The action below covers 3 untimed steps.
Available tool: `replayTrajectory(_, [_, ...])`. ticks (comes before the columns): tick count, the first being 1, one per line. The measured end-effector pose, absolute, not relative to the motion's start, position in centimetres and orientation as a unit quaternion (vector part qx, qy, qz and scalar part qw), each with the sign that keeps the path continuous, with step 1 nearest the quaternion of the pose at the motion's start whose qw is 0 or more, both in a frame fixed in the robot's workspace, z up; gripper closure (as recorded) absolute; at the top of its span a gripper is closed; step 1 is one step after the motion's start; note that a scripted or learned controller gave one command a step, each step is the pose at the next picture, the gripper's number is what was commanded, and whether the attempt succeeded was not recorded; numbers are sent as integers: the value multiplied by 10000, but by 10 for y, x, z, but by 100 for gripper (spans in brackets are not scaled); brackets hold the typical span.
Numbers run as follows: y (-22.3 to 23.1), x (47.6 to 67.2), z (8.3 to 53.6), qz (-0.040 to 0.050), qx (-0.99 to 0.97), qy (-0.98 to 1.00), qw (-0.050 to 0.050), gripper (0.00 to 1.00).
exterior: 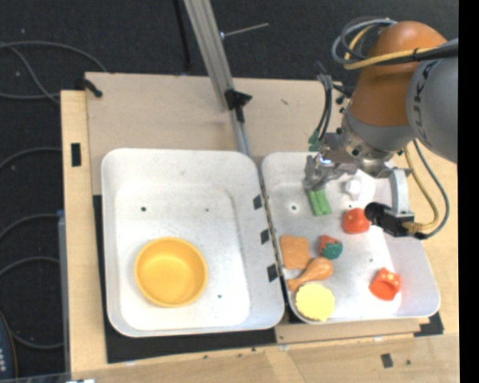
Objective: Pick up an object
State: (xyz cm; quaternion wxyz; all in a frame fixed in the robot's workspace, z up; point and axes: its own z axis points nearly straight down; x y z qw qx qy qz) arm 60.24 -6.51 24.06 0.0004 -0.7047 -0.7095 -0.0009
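Orange-banded arm (391,70) sets its pincer (318,178), state indiscernible, directly above the green block (320,203), long axis near-vertical in frame.

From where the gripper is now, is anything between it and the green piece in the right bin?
Nothing visible. The gripper is directly over the green piece, at its upper end. The nearest neighbour, a red piece, lies apart on its right.
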Motion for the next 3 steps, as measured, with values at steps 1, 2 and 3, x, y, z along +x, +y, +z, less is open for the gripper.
replayTrajectory(1, [-5, 584, 240, -5, -7043, -7099, 7, 100])
replayTrajectory(2, [42, 573, 247, -8, -7043, -7099, 8, 100])
replayTrajectory(3, [79, 551, 235, 5, -7052, -7090, 6, 100])
